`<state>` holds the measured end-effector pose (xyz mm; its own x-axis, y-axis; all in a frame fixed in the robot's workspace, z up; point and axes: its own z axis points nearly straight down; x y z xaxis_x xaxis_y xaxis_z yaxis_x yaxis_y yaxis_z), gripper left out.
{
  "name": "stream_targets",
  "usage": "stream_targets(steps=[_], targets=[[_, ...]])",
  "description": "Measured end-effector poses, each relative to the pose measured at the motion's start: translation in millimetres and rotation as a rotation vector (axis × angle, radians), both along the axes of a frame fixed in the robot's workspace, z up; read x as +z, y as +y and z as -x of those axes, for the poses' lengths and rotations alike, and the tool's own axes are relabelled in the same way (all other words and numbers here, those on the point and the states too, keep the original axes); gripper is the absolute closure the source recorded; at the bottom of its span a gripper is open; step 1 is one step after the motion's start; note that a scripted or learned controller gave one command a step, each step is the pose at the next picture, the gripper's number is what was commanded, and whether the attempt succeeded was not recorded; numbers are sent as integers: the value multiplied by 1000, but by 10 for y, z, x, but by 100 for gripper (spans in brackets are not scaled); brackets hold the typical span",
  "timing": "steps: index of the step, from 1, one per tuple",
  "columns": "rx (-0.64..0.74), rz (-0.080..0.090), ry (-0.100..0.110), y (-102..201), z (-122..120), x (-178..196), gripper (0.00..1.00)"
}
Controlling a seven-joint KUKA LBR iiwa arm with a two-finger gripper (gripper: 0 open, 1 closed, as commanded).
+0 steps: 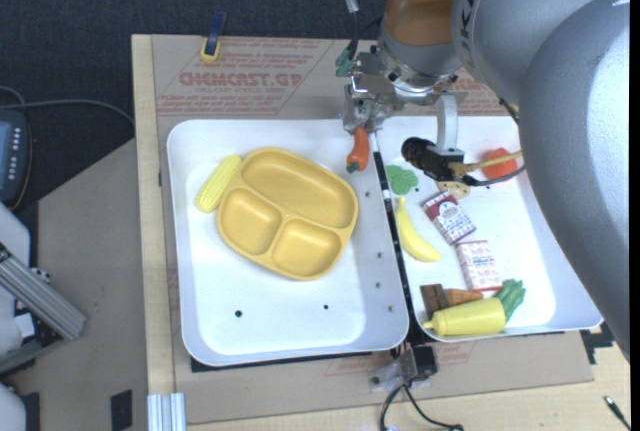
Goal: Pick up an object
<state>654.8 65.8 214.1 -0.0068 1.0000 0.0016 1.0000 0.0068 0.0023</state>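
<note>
My gripper (358, 126) hangs over the back edge of the gap between the two bins. A small orange carrot (357, 153) points down from between its fingers, so it is shut on the carrot. The carrot's tip sits just above the back right corner of the left bin (200, 299). A yellow divided plate (285, 209) lies in the left bin, with a yellow corn cob (218, 181) against its left side.
The right bin (560, 269) holds a banana (415, 234), a green piece (402, 179), two red-and-white packets (448, 217) (480, 264), an orange piece (500, 162), a brown block (437, 297) and a yellow vegetable with green leaves (470, 317). The arm covers the back right.
</note>
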Motion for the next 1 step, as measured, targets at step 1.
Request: stream_targets(steps=[1], targets=[[-7,2,-1,-92,-2,137,100]])
